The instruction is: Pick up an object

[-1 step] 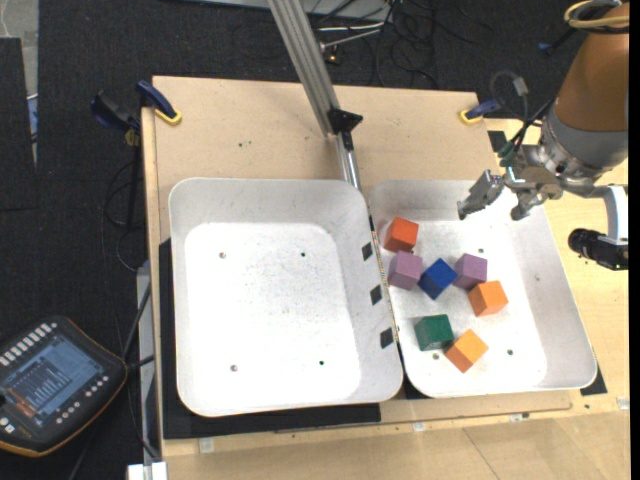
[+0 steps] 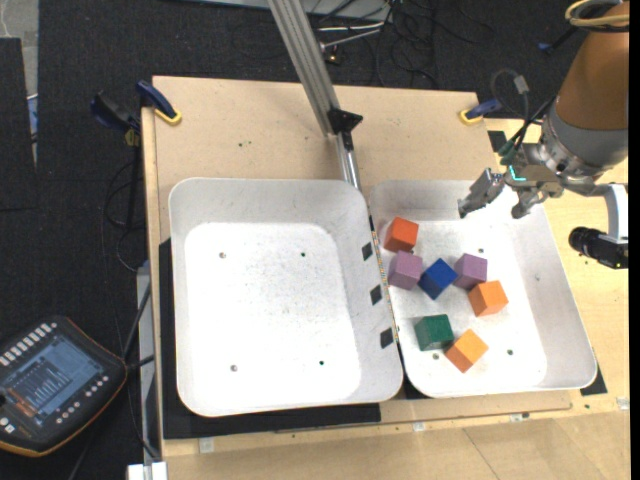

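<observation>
Several small cubes lie in the right bin [image 2: 560, 358]: an orange cube [image 2: 401, 234], a purple cube [image 2: 405, 269], a blue cube [image 2: 437, 277], a second purple cube [image 2: 470, 269], an orange cube [image 2: 487, 297], a green cube [image 2: 433, 331] and an orange-yellow cube [image 2: 466, 350]. My gripper [image 2: 502, 201] hangs over the bin's far right part, above and to the right of the cubes. Its two fingers are spread apart with nothing between them.
The left bin [image 2: 190, 268] sits beside the right one on the wooden bench. A metal pole [image 2: 305, 53] slants down to the gap between the bins. A teach pendant [image 2: 45, 383] lies at the lower left. Clamps [image 2: 155, 103] hold the board's far corners.
</observation>
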Robot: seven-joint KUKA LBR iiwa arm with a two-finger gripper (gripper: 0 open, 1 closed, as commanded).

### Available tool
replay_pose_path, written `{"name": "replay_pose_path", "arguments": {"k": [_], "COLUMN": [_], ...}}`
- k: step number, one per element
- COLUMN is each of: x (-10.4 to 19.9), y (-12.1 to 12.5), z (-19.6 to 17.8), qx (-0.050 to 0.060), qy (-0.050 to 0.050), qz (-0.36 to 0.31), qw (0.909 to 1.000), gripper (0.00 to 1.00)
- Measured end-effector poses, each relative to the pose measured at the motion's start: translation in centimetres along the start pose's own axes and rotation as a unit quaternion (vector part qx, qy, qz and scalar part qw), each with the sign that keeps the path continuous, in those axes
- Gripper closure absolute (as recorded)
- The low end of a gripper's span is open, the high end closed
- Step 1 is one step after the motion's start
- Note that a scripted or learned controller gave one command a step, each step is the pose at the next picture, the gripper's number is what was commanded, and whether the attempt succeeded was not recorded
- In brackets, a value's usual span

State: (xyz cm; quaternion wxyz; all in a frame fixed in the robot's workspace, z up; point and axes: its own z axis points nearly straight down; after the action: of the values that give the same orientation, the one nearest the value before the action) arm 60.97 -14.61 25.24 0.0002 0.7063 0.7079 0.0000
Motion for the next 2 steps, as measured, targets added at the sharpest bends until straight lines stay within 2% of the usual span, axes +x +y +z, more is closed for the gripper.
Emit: {"name": "replay_pose_path", "arguments": {"k": [2], "x": [-0.2], "y": [-1.3], "z": [12.0], "qx": [0.002], "qy": [0.0], "qz": [0.001], "qw": [1.0], "gripper": [0.0]}}
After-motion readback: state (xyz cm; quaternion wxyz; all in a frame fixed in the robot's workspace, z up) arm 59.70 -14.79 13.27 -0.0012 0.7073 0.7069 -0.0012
